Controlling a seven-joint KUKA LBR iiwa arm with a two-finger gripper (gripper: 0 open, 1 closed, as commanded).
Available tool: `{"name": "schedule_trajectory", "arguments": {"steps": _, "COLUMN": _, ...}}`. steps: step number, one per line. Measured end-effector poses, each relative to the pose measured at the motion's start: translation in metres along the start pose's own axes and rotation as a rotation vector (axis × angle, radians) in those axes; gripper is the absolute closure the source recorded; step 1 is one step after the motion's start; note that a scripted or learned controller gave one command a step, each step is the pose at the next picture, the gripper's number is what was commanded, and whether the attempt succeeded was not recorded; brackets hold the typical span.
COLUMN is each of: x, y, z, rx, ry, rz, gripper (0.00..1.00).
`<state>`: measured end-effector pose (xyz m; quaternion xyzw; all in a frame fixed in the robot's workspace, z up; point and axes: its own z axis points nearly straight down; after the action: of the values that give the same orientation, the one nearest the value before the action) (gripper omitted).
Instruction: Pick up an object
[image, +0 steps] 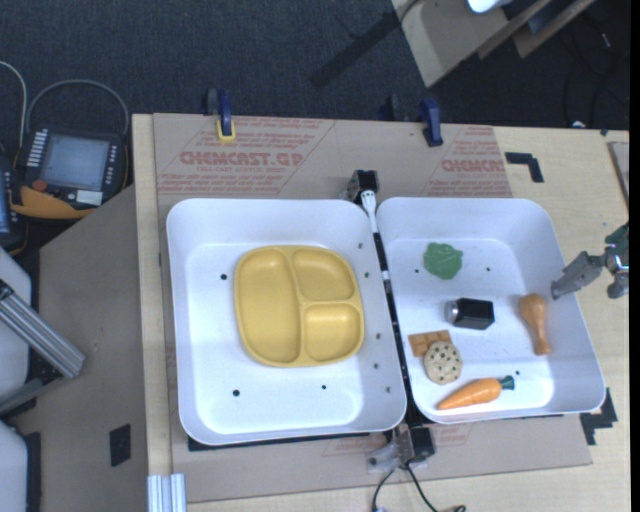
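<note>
I see the jaws (597, 268) at the right rim of the right bin (520, 215), over its edge; whether they are open or closed I cannot tell, and nothing shows between them. Every pickable thing lies to their left in that bin. Nearest the camera, below and left of the jaws, a carrot (474, 393) lies along the front wall. Just above it sits a cookie (442, 362), touching a cracker (428, 342). Closest to the jaws is a drumstick (536, 321), just below and left of them. Further left lies a black cylinder (471, 313). Beyond that, up and left of the jaws, rests a green lump (442, 260). Well to the left, the left bin (200, 390) holds a yellow divided plate (297, 304). Both bins sit on the counter (320, 145).
</note>
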<state>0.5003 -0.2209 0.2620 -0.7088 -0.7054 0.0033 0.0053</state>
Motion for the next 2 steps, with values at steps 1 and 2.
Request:
{"name": "schedule_trajectory", "arguments": {"steps": 1, "x": 0.001, "y": 0.003, "z": -0.007, "rx": -0.013, "ry": -0.004, "rz": -0.005, "gripper": 0.00}}
{"name": "schedule_trajectory", "arguments": {"steps": 2, "x": 0.007, "y": 0.006, "z": 0.056, "rx": -0.005, "ry": 0.000, "rz": -0.005, "gripper": 0.00}}
